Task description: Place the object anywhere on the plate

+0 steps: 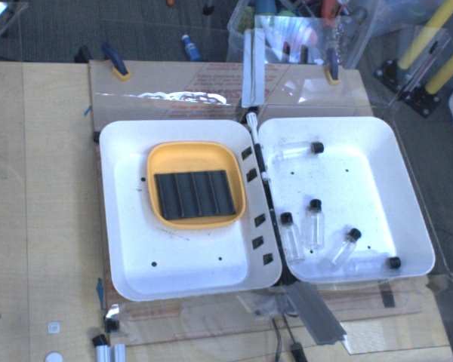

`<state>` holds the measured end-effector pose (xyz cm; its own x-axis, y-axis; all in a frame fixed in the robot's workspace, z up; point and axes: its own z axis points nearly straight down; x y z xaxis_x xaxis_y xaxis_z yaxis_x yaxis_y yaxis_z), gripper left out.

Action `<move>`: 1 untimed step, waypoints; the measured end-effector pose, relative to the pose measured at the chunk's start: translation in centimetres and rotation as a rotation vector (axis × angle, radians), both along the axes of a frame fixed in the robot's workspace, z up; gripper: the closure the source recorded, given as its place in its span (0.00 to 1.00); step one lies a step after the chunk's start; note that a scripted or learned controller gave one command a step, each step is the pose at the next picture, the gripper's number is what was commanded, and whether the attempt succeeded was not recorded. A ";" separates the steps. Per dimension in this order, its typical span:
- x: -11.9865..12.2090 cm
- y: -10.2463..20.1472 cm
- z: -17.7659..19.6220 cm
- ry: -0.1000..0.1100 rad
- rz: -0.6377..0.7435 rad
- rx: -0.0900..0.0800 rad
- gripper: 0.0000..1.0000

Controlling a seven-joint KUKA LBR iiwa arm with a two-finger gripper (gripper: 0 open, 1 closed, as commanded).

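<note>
While flat, dark ridged block [194, 194], ridges front-to-back

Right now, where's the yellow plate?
The yellow plate sits in the left white bin, toward its back half, with a dark ribbed block lying on it; the clear vials are in the right bin.

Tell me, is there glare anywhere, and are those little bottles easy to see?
In the camera view, glare streaks the clear sheet behind the bins; the clear vials nearly vanish against the right white bin, only their black caps standing out; the yellow plate looks sharp.
</note>
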<state>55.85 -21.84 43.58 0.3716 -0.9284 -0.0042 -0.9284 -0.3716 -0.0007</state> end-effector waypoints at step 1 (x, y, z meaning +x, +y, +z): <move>2.2 0.2 0.0 -0.007 0.176 -0.002 1.00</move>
<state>58.03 -21.65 43.55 0.5281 -0.8492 0.0003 -0.8492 -0.5280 -0.0058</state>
